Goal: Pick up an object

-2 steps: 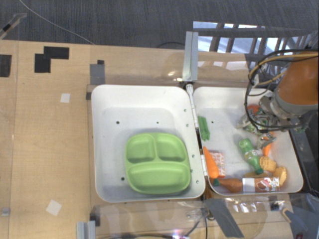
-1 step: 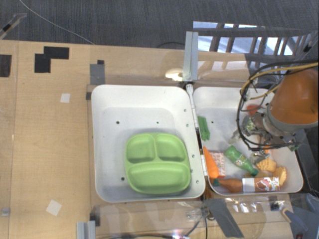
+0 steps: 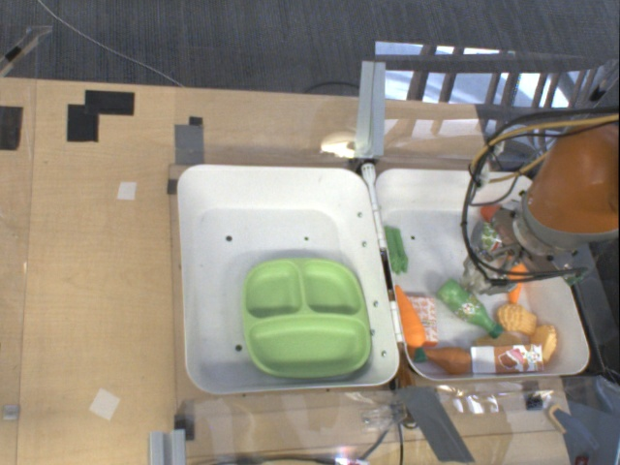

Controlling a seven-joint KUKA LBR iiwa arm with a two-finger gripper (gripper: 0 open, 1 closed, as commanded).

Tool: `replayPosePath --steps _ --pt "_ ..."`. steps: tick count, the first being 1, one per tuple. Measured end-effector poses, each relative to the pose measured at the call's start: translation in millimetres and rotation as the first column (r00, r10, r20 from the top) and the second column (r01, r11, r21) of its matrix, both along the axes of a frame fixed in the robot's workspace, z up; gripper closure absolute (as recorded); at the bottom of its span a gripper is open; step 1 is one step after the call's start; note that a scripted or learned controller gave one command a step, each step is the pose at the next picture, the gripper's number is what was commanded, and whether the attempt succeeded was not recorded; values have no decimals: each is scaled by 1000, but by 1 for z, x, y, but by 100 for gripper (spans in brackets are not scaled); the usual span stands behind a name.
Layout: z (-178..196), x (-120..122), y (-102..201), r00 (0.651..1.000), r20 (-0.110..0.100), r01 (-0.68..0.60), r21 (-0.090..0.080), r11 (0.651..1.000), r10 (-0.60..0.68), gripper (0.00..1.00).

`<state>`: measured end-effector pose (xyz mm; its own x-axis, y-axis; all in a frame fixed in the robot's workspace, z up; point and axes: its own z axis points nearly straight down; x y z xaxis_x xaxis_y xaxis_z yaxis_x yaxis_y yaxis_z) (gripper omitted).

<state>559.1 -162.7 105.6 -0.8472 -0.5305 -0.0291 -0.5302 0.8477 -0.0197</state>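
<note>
You look down on a pale wooden bench (image 3: 87, 289) with black square marks at its far left; beyond it lies dark grey carpet (image 3: 242, 17), crossed by a thin cable. Two shallow white bins sit side by side. The left bin (image 3: 208, 211) carries a green divided tray (image 3: 305, 316), set toward its near right corner. The right bin (image 3: 426, 201) holds the loose objects: a green strip (image 3: 395, 249) near the dividing wall, an orange carrot (image 3: 410, 318) just beside that wall, a packet (image 3: 424, 318) touching the carrot, a green bottle (image 3: 467, 304) lying tilted at mid-bin, a brown bottle with a white label (image 3: 484, 358) along the near wall, and yellow waffle-like pieces (image 3: 528, 325) at the near right. The arm (image 3: 576, 187) enters from the right, its orange band over the bin's far right, black cables looped around the wrist. The gripper (image 3: 484, 269) points down just above the green bottle's upper end; you cannot tell how the jaws stand, nor whether they grip anything
</note>
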Motion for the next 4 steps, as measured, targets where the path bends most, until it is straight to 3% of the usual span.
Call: replayPosePath --steps 1,2,3,4 --pt "152 29 -6 999 -11 -41 -4 999 41 100" --pt "215 112 -42 990 -18 139 2 990 -139 100" --pt "290 111 -42 970 -16 244 3 970 -244 100" --pt "321 111 -42 979 -20 203 3 979 -203 100"
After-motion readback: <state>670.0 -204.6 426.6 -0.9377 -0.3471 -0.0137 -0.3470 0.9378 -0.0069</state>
